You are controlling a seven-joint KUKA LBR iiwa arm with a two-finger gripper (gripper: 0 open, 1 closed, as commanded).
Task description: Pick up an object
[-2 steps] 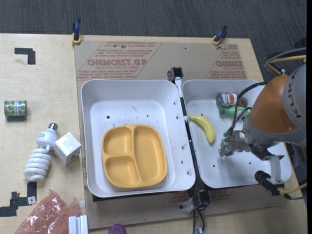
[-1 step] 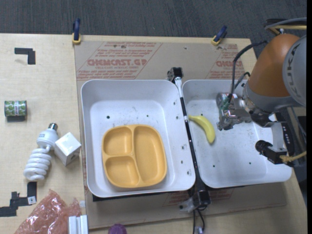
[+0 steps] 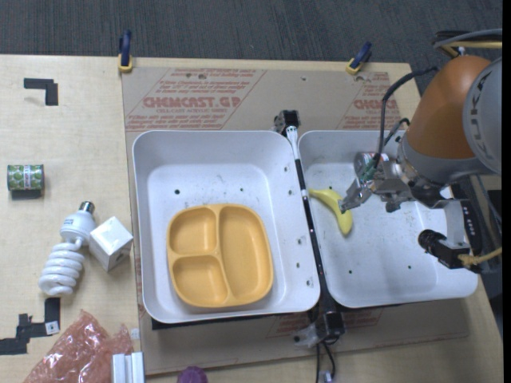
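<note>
Camera view: yellow divided plate (image 3: 220, 255) near front of left bin (image 3: 152, 182), nothing blocking. Right bin (image 3: 399, 278) holds banana (image 3: 335, 208), yellow, curved, by its left wall. Gripper (image 3: 348, 203) tip at banana's middle, touching; finger opening — cannot tell. Bulb (image 3: 65, 255), small green can (image 3: 25, 178) far left, outside bins.

Floor (image 3: 239, 10): dark grey carpet, along the far edge. Worktop (image 3: 64, 134): pale wood, black tape marks at left. Cardboard sheet (image 3: 200, 98): brown, red print, laid on the worktop, held by two blue-and-yellow clamps (image 3: 124, 52) at its far edge. Lighting: even, soft shadows.
</note>
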